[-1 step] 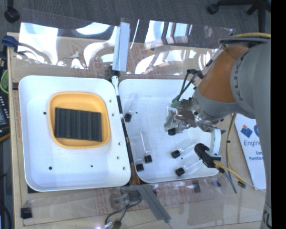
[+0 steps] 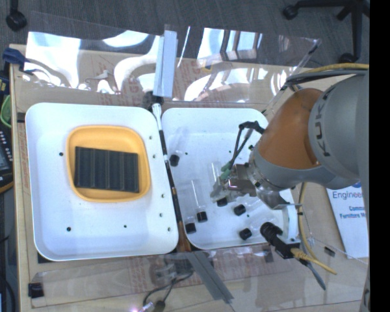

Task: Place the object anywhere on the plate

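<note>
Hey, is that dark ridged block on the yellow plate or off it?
On it. The dark ridged block lies flat inside the yellow plate, with yellow rim showing all around it, in the left bin.

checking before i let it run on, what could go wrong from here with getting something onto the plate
1. The hand sits low in the right bin among several small dark pieces; it could close on none or nudge them apart.
2. The yellow plate lies in the left bin, so a carry must cross the raised rims between the bins, where a loose piece could drop.
</note>
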Controlling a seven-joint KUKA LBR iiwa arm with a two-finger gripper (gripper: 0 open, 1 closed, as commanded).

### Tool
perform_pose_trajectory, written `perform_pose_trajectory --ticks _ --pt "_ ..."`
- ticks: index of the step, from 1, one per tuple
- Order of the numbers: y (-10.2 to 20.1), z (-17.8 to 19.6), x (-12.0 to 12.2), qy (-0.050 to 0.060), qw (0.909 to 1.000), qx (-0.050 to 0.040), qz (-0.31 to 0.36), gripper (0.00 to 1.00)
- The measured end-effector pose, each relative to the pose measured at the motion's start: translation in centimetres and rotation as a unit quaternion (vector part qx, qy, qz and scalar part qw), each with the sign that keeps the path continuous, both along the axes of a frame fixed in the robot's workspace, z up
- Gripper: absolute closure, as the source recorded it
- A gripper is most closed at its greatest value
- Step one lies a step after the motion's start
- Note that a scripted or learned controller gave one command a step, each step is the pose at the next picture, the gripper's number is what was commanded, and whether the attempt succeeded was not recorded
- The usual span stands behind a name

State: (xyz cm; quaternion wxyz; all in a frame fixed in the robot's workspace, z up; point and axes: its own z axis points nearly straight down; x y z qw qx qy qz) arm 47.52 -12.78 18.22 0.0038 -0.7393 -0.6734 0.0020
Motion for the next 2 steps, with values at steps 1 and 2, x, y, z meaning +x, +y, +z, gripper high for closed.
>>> perform_pose_trajectory --ticks 1,2 --pt "5.0 10.3 5.0 -0.003 0.9990 -0.0010 0.044 1.00" --pt "9.4 2.7 11.2 -0.001 0.9883 0.0000 0.153 1.00"
